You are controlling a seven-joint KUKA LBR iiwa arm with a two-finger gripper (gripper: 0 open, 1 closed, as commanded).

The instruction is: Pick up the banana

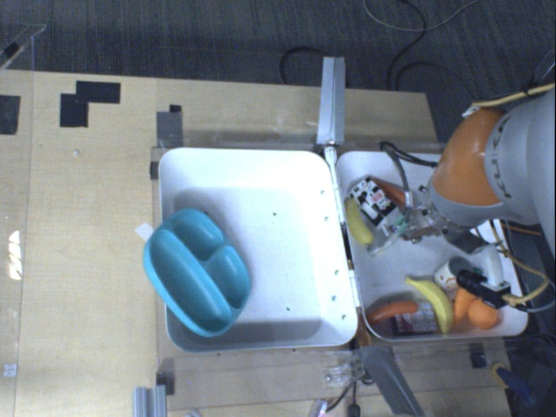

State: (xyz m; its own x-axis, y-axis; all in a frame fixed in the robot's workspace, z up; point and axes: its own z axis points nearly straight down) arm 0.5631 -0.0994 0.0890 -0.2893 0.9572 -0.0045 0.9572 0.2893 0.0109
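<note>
So far the pick had not been made, as far as the view showed. The banana lay in the right bin, toward its near edge, curved and resting among other items: a red sausage-like piece just to its left, a dark packet touching below it, and an orange piece just to its right. The gripper hung farther back in that same bin, beyond the banana and apart from it, close to a yellowish item and a small black-and-white box by the divider wall. Whether the jaws were parted or closed could not be told; the wrist and cabling hid them. Nothing yellow showed between them, so the banana was judged untouched. What remained was the whole grasp: bringing the gripper toward the near edge over the banana, descending, closing and lifting. The left bin, beyond the divider from the banana, carried a blue divided tray.
</note>
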